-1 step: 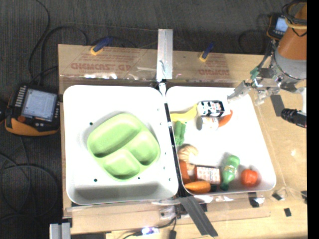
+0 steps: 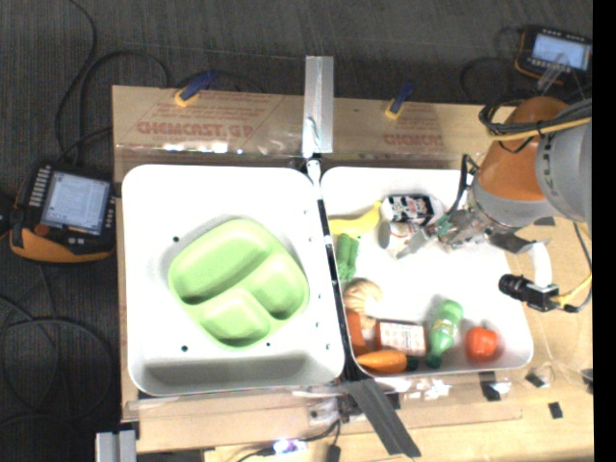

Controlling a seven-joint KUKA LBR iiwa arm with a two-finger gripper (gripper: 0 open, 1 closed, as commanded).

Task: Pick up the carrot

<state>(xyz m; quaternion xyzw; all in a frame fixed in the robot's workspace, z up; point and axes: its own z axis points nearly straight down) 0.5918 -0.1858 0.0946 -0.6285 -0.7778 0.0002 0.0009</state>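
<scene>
The left bin holds a green divided tray. The right bin holds a banana, a green bottle and a tomato. The carrot lies against the near wall of the right bin, beside a labelled packet. Judged rigid, light and smooth; grasp across its thick middle. The gripper hovers over the far part of the right bin, well apart from the carrot; whether it is open cannot be determined.

Bright, even overhead light — white bins glare, slightly soft focus, faint shadows.
</scene>
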